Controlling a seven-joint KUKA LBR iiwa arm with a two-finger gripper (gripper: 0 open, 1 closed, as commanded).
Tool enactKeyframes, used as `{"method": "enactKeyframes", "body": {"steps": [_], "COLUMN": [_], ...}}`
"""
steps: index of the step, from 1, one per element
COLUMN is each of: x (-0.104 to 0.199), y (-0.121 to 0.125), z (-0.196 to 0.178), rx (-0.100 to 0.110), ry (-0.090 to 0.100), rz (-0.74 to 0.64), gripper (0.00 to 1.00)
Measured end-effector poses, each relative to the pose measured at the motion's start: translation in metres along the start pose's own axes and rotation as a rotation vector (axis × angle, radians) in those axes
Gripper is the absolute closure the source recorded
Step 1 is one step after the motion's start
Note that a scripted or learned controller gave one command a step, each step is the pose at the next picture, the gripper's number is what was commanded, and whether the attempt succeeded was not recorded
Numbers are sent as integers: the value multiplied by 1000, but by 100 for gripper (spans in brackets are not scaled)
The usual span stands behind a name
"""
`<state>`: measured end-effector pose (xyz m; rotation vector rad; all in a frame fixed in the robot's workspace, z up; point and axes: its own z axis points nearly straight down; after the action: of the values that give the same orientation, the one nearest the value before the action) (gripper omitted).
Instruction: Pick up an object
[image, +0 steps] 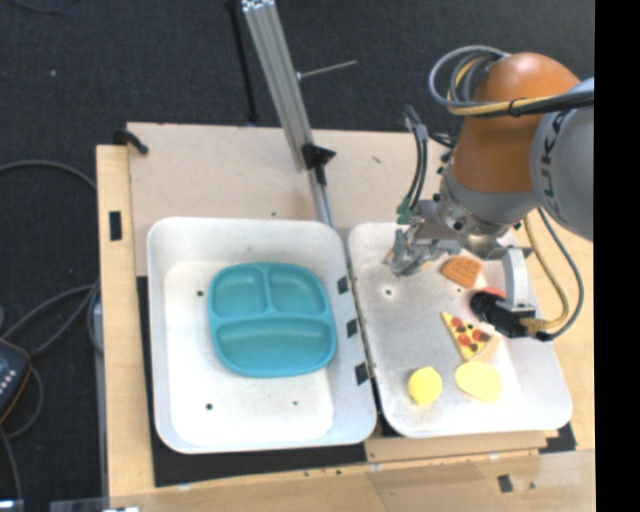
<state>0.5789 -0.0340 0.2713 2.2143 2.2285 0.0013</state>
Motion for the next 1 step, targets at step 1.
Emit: {"method": "enactKeyframes", "body": {"steps": [1], "x": [60], "y": [-13], "z": [11], "rx": [1], "ry": [1], "rz": [-2], "gripper": [100]}}
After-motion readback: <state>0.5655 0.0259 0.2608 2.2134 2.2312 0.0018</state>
